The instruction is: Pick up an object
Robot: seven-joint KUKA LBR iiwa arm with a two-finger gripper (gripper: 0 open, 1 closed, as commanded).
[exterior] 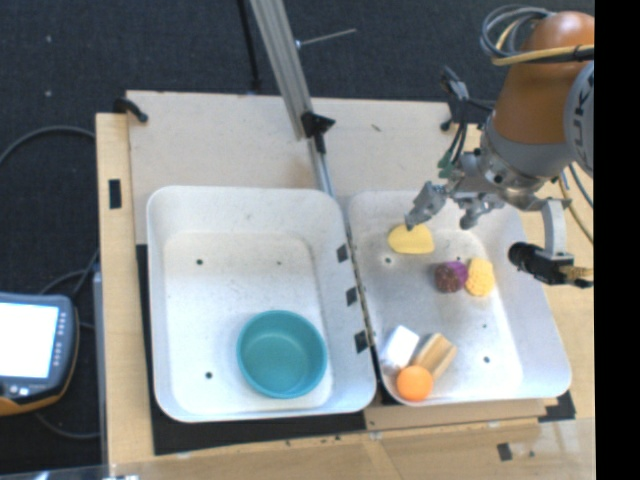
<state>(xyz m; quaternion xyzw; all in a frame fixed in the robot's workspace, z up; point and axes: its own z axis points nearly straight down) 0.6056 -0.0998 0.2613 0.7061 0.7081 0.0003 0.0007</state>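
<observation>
The grey arm with its orange band (535, 78) reaches in from the right and hangs over the far part of the right bin (530, 353), with its tool (447, 214) low above the bin floor. The tool's two fingers stand apart, one (424, 208) out to the left and the other (470, 218) to the right, and nothing lies between them. Just below the left finger, near the bin's far left corner, a flat yellow piece (411, 239) rests on the bin floor; whether the fingertip touches it cannot be told. To the right of it, toward the middle of the bin, a dark purple object (451, 276) sits touching a smaller yellow object (481, 278) on its right side. At the near left corner of the same bin three things crowd together: a white block (401, 346), a tan block (434, 352) just beside it on the right, and an orange ball (414, 382) at their near side, against the bin's rim. The left bin (190, 268) holds a teal bowl (282, 353), upright, in its near right part, well apart from everything else. Both bins rest side by side on the pale counter (220, 138), and a slanted metal rail (285, 53) runs down from the far side to the seam between the two bins. At the left edge, off the counter, sits a handheld screen unit (32, 350) with a lit display.
</observation>
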